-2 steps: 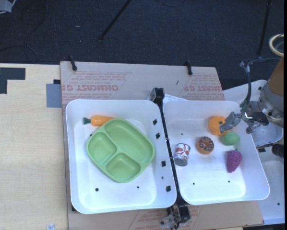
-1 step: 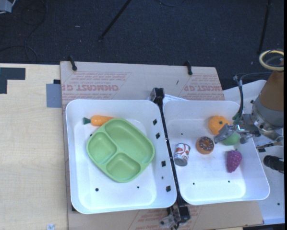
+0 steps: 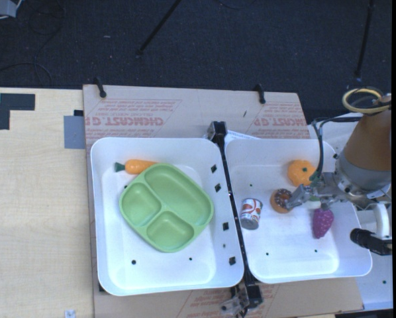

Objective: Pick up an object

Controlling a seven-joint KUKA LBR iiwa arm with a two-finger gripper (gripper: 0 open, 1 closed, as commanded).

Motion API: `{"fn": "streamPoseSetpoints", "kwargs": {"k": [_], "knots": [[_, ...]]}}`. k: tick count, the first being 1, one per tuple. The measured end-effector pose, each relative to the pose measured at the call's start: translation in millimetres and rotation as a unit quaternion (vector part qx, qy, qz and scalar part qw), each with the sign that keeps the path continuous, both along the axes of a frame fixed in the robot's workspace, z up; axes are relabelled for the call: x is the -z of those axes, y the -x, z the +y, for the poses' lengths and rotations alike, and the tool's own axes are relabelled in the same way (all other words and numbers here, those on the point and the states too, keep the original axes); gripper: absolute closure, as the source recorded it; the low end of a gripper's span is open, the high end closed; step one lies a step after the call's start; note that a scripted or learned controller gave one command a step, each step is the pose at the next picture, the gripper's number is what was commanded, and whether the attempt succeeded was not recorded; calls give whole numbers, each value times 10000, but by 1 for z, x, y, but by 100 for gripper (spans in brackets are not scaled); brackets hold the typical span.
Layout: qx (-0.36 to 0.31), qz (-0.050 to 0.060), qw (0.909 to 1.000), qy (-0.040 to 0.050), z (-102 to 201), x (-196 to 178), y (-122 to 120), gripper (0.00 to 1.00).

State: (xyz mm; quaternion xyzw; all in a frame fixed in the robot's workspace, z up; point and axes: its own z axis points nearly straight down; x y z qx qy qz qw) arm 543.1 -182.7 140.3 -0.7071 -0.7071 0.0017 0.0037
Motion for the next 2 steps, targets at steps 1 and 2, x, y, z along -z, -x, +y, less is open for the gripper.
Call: {"fn": "streamPoseSetpoints", "kwargs": {"k": [1,2], "knots": [[1,-10,10000,2,1,53,1,0],[19,-13,10000,5,0,41,1,100]]}}
